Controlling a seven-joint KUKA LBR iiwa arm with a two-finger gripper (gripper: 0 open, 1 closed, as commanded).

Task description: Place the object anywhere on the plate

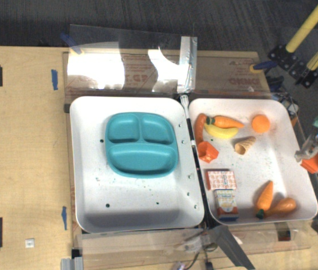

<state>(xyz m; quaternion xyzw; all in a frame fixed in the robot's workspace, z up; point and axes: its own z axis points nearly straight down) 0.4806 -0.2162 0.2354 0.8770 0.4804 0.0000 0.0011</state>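
1. Two shallow white bins sit side by side on the desk (pixel 23 151), touching along their inner edges.
2. The left bin (pixel 91 207) holds a teal plate (pixel 142 144) with three compartments: two smaller ones at the far side and one wide one nearer the camera. The plate lies flat in the far half of that bin, with nothing on it.
3. The right bin (pixel 277 151) holds all the loose things, so the task's objects are there, well apart from the plate.
4. At the far left of that bin, a carrot (pixel 226 121) lies across a banana (pixel 222 131), beside a slim orange-red piece (pixel 200 126) that runs along the bin wall.
5. An orange ball (pixel 261 123) rests near the far right corner.
6. An ice cream cone (pixel 244 145) lies on its side near the middle, and an orange cup-like piece (pixel 207 151) sits just left of it.
7. Two small cartons lie near the front left: a checked one (pixel 221 179) and, just in front, a second one (pixel 225 202).
8. At the front right, a second carrot (pixel 264 197) lies tilted, touching a brownish oval thing (pixel 283 206).
9. The gripper (pixel 315 151) is at the bin's right rim, at the frame's right side, partly cut off; I cannot tell whether the jaws are apart or together. An orange part (pixel 312 163) shows at its lower end.
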